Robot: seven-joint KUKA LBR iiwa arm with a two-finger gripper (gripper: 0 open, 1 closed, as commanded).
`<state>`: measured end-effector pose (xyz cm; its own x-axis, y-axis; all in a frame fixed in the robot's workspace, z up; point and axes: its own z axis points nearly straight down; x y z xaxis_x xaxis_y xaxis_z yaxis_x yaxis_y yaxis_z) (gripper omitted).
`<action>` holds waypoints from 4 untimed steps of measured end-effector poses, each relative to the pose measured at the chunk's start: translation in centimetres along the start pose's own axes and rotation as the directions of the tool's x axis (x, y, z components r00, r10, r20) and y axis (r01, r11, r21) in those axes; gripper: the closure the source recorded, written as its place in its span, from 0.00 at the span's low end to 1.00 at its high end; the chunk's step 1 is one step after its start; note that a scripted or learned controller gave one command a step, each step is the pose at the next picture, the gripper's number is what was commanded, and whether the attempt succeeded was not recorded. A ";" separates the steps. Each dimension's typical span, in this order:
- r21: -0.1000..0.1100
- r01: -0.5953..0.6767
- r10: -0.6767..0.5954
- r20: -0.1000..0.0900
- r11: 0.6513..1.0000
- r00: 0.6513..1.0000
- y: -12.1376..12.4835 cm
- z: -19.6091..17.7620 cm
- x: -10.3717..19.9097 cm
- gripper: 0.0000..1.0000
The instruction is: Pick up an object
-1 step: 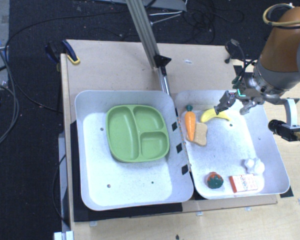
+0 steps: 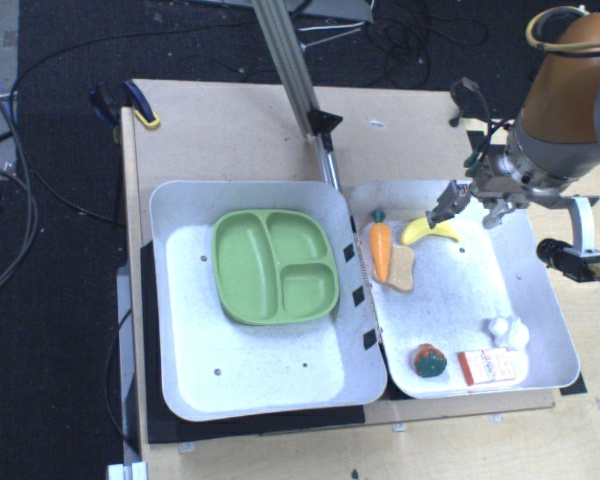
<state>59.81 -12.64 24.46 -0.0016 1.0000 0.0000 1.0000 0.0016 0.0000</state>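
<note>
The gripper (image 2: 472,206) hangs over the upper part of the right-hand bin (image 2: 540,298), its two dark fingers spread apart with nothing between them; it is released, not grasping. The nearest candidate for pickup is the banana (image 2: 429,231), lying flat on the bin floor just beside and below the left fingertip. Risk one: the banana is curved, smooth and apparently hard plastic, so fingers closing off-centre can squeeze it sideways out of the grip. Risk two: the banana lies near the carrot (image 2: 380,251) and the tan bread slice (image 2: 402,267), which touch each other; a descent displaced toward them can nudge or trap the wrong item. Risk three: the upper bin wall is close, so a finger may strike the rim on approach. Other contents of this bin are a round red-and-green piece (image 2: 429,360), a flat red-and-white carton (image 2: 490,367) and a small white crumpled object (image 2: 506,331), all well apart from the gripper. The left-hand bin (image 2: 180,298) holds a matte green divided plate (image 2: 276,266) with three compartments. Both bins are shallow, white and finely speckled.
</note>
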 end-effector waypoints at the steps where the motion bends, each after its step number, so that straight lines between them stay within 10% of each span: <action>1: 0.004 -0.003 0.003 0.000 1.000 1.000 -0.3 4.5 -0.5 0.00; 3: 0.004 -0.003 0.003 0.000 1.000 1.000 0.1 13.7 0.3 0.00; 4: -0.001 -0.003 0.003 0.001 1.000 1.000 0.2 12.4 0.3 1.00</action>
<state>60.05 -12.36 12.04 0.0013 1.0000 -0.0009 1.0000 -0.0013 0.0014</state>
